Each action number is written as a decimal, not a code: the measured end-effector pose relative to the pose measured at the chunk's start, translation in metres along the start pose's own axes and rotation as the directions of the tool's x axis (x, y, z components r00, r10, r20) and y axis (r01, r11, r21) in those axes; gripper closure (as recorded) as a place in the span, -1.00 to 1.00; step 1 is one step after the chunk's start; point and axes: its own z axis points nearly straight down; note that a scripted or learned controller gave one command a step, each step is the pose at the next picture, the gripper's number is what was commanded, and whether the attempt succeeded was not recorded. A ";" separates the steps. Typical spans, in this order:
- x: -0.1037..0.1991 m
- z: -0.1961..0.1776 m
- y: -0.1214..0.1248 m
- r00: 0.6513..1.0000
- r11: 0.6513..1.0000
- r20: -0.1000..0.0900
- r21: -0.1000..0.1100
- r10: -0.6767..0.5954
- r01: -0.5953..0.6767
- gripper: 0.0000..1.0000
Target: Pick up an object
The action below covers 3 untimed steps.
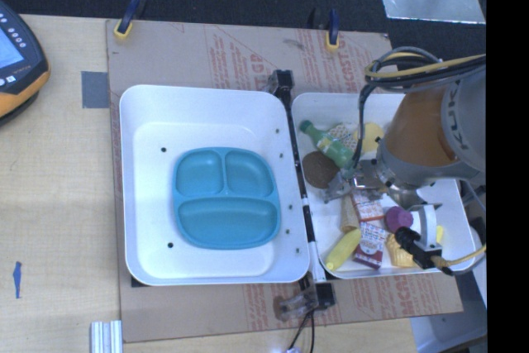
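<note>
- The grey arm with its orange band is reaching in over the right bin.
- The gripper is hanging low among the clutter; whether it is spread or closed cannot be told.
- A green bottle, brown ball, yellow corn and purple piece are lying in the right bin.
- 1 blue divided plate is sitting in the left bin.

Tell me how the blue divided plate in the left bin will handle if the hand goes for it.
The blue divided plate looks moulded and stiff, so it should lift without sagging. It lies flat on the left bin floor, leaving little edge to pinch. Its smooth surface may be slippery, and a push would probably slide it.
</note>
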 end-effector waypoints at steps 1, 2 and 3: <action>0.006 -0.007 -0.041 1.000 1.000 0.001 -0.011 -0.004 0.004 -1.00; 0.004 -0.006 -0.047 1.000 1.000 0.000 -0.011 -0.005 0.005 -1.00; 0.003 -0.017 -0.047 1.000 1.000 0.001 -0.009 -0.005 0.005 1.00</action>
